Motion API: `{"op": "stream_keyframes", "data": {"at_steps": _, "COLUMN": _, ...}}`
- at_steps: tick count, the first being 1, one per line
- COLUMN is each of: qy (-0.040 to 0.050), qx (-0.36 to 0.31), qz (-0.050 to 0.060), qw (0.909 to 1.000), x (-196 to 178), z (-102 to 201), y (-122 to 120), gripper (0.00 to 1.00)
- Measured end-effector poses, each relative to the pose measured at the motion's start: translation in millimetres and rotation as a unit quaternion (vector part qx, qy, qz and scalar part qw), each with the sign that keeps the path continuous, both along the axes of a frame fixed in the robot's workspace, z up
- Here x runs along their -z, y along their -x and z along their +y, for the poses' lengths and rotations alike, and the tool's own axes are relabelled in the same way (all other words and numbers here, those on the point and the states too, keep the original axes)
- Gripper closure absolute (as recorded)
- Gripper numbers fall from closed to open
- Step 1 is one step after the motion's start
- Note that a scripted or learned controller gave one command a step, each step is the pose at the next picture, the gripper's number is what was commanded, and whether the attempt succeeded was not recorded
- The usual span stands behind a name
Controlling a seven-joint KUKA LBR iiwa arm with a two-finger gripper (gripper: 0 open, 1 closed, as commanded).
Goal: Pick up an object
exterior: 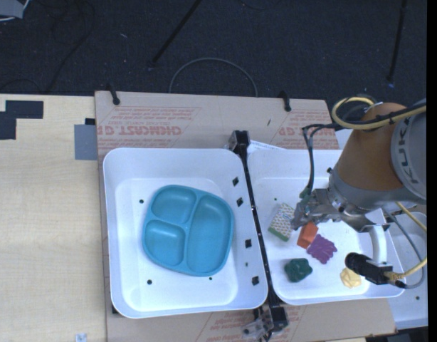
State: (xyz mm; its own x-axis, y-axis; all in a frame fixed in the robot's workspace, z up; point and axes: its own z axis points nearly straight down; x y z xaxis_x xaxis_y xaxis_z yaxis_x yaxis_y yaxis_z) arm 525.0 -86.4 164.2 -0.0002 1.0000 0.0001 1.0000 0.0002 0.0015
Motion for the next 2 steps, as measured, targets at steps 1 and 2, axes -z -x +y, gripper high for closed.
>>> {"op": "stream_keyframes", "data": {"at_steps": 1, "qy": 0.0001, "qx": 0.0, "qz": 0.0, "qw": 1.0, "x": -52, "z": -1, "y": -1, "gripper": 1.0}}
{"op": "stream_keyframes", "data": {"at_steps": 2, "qy": -0.0008, "qx": -0.002, "qz": 0.002, "qw": 1.0, "x": -49, "z": 49, "y": -8, "gripper": 1.0}}
